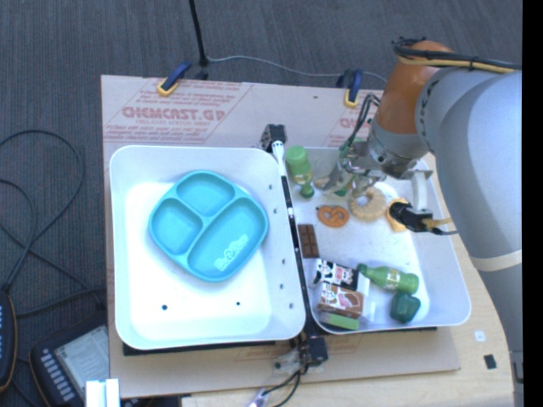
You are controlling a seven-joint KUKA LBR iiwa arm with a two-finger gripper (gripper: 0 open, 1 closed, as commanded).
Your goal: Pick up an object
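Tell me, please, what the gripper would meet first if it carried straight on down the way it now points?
Probably the pale ring-shaped toy lying just under the gripper in the right bin, though depth is hard to judge from this slant.

Claw (355, 179) fingertips blurred against clutter, arm (475, 142) cut off at the right edge

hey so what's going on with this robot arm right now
The arm's end effector is down in the right bin, at the far end, just above a pale ring-shaped toy and near a pretzel. Nothing shows between its fingers. The left bin has a blue divided plate. Small bottles and boxes lie nearer the camera.
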